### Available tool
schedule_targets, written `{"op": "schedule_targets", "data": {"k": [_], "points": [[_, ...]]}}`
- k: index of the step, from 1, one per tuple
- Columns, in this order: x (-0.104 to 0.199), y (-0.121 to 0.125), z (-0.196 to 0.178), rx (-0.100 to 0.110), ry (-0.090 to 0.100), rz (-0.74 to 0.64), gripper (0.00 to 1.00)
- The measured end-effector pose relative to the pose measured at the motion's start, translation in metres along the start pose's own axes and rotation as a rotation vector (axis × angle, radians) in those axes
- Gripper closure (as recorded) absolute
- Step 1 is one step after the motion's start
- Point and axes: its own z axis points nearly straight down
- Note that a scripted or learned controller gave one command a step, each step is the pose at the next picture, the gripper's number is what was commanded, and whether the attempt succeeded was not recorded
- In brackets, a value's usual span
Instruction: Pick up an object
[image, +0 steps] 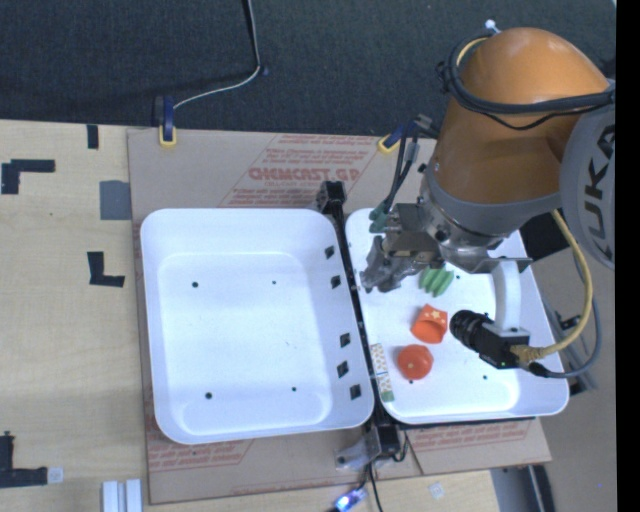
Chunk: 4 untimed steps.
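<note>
Hanging low over the upper left part of the right bin (520, 400), the fingers (378, 272) showed as a dark metallic cluster just beside the divider between the two bins; whether they were spread or closed could not be told from this slant, and nothing could be seen held between them. Just right of them lay a small green ribbed object (437, 281), short and ridged, partly under the wrist. Below it sat an orange-red blocky piece (429, 325) with angular faces, and below that a rounder red object (415, 362), smooth and matte, near the bin's lower left. All three rested on the glossy white plastic floor of that bin, apart from one another. A black cylindrical unit (480, 338) on a white bracket jutted from the wrist over the bin's right half, with a yellowish cable looping from it. Above, the arm (505, 120) rose as a smooth grey casing topped by a broad, shiny orange dome. The left bin (160, 250), shallow with rounded corners, showed a few small dark dots on its floor. Both bins sat on a cardboard sheet (290, 170) printed with red lettering, laid on the pale wood-grain worktop (60, 330) marked with black tape pieces. A white cable (225, 88) ran across the dark carpet beyond.
</note>
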Motion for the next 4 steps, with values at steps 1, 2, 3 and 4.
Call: {"op": "schedule_targets", "data": {"k": [1, 2, 3, 4], "points": [[0.035, 0.052, 0.015, -0.004, 0.001, -0.008, 1.00], [0.049, 0.096, -0.050, -0.014, 0.004, -0.008, 1.00], [0.058, 0.123, -0.180, -0.021, 0.005, -0.008, 1.00], [0.110, 0.153, 0.000, 0.013, -0.001, -0.009, 1.00]]}}
